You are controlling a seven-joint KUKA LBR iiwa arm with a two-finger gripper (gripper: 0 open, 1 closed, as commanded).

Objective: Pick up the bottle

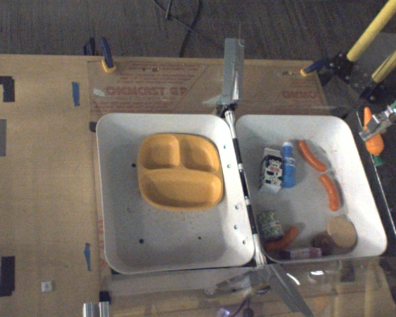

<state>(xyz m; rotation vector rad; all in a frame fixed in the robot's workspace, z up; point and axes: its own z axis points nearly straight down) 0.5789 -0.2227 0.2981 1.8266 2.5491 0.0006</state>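
Note:
The bottle (288, 165) is small and blue with a white cap, lying in the upper middle of the right bin (363, 177) with its cap toward the far wall. It touches a white milk carton (272, 170) on its left. The gripper (381, 125) shows as a grey and orange piece at the view's right edge. It is outside the right bin's far right corner, well apart from the bottle and with nothing seen in it.
The right bin also holds three sausages (311, 156) (330, 191) (282, 238), a green can (271, 223), a round tan biscuit (343, 231) and a pink bar (303, 253). An orange divided plate (181, 170) lies in the left bin (119, 230). Yellow poles (376, 25) stand at the top right.

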